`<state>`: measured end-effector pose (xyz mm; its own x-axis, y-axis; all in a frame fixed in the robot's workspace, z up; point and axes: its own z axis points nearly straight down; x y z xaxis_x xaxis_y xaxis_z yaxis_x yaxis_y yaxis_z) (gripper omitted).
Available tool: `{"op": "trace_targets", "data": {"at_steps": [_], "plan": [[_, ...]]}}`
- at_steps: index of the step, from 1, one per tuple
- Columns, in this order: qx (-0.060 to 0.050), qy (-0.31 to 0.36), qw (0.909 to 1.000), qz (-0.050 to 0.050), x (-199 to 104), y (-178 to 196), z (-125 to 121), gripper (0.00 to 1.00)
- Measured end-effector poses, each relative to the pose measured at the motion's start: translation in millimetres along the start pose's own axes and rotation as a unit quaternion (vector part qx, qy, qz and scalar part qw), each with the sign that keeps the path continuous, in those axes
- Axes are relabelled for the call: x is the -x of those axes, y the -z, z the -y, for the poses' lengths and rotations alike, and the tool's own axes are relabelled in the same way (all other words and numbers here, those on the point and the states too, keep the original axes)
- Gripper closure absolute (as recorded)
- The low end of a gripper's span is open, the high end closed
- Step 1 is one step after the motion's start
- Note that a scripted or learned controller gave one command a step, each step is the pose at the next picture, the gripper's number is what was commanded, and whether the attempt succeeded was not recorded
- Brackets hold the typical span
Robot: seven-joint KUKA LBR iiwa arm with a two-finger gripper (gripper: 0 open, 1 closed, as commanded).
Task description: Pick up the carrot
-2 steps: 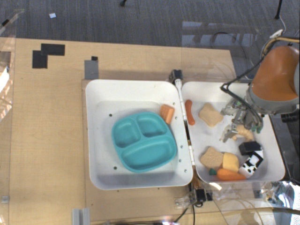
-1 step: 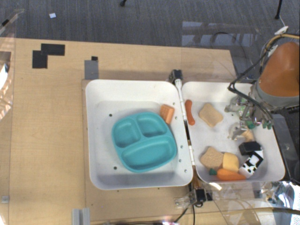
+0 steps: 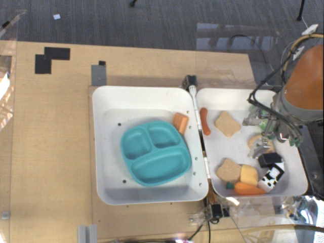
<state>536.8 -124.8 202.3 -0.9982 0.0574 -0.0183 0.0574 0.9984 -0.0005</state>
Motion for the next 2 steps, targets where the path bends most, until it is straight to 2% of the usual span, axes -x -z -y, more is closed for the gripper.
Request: {"op": "trace_targets", "data": {"at_steps": [1,2], "plan": [[0.001,-0.005,1.0,-0.008,16,-91,45,0.0],[0.0,0.072,0.9974,-0.004,-2,-94,57,0.0]]}}
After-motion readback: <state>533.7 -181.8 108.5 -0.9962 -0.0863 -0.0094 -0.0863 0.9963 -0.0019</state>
